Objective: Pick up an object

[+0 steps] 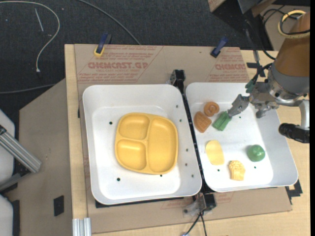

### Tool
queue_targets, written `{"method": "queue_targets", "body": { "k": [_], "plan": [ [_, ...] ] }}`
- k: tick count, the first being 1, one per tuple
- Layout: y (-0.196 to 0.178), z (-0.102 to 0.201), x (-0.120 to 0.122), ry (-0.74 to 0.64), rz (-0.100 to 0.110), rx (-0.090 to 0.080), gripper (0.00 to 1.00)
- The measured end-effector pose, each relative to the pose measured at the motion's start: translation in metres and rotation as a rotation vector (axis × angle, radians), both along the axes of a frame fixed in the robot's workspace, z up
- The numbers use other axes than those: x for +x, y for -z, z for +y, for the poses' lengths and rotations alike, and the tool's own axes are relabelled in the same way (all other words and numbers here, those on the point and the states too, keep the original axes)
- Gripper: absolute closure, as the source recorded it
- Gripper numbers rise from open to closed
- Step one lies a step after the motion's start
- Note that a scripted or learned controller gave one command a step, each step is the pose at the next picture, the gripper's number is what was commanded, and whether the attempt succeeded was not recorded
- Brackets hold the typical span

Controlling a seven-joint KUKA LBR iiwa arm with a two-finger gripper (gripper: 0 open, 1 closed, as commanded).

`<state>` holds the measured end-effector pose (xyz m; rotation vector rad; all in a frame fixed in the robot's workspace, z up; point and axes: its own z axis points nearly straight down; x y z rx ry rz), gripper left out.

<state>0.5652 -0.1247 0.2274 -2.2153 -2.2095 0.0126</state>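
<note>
The gripper [238, 107] is reaching into the right bin [275, 176], its tips touching the green block [221, 121], probably to grasp it. Whether it is holding anything, I cannot tell. A yellow divided plate [146, 142] is filling the left bin [98, 132].

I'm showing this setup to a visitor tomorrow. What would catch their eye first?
The big yellow divided plate in the left bin. Next, the small toy foods scattered in the right bin, with the arm's gripper reaching in from the right, down at the green piece.
</note>
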Motion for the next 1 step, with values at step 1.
{"method": "queue_targets", "body": {
  "k": [1],
  "plan": [
    [-0.0071, 0.0003, 0.0026, -0.003, -0.013, -0.002, 0.00]
  ]
}}
